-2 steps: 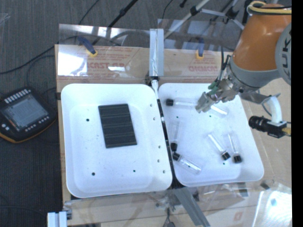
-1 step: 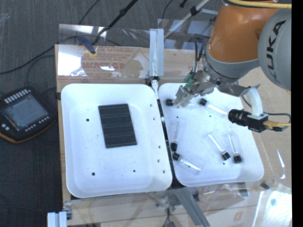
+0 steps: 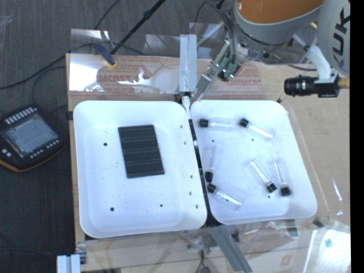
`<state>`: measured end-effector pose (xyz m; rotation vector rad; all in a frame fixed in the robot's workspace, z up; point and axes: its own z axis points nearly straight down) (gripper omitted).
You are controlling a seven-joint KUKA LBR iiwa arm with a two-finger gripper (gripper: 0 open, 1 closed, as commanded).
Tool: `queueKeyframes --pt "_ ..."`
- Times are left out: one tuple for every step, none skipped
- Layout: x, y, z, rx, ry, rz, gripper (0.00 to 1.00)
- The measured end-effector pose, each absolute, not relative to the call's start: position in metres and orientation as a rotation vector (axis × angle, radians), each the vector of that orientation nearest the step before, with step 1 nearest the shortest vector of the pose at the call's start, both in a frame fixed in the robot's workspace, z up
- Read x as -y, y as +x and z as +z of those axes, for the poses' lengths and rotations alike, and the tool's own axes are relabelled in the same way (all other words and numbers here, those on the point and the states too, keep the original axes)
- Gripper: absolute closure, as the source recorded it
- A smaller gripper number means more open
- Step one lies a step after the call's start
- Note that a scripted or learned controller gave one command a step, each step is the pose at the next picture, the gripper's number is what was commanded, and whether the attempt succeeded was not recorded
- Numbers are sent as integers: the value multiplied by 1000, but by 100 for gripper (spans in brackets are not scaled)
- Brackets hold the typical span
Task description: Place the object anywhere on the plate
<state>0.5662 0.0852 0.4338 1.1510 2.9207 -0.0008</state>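
A dark grey ribbed plate (image 3: 141,151) lies flat in the left white bin (image 3: 94,209). Several clear tubes with black caps are scattered in the right white bin (image 3: 296,152): one (image 3: 219,123) near its back left corner, another (image 3: 255,128) beside it, one (image 3: 210,161) along the left wall, and one (image 3: 224,195) at the front. My gripper (image 3: 201,88) hangs above the back edge of the bench, near the seam between the two bins and just behind the right bin's back left corner. Nothing is visibly held in it.
Two more capped tubes (image 3: 261,175) (image 3: 281,178) lie at the right bin's front right. A metal post (image 3: 187,61) stands behind the seam of the bins. A teach pendant (image 3: 25,136) rests on the floor at the left.
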Motion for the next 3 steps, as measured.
queueKeyframes --pt "-147 554 403 -2974 1013 -1 100" --pt "-220 545 338 -3082 619 0 100" --pt "-235 500 338 -3142 -18 3 100"
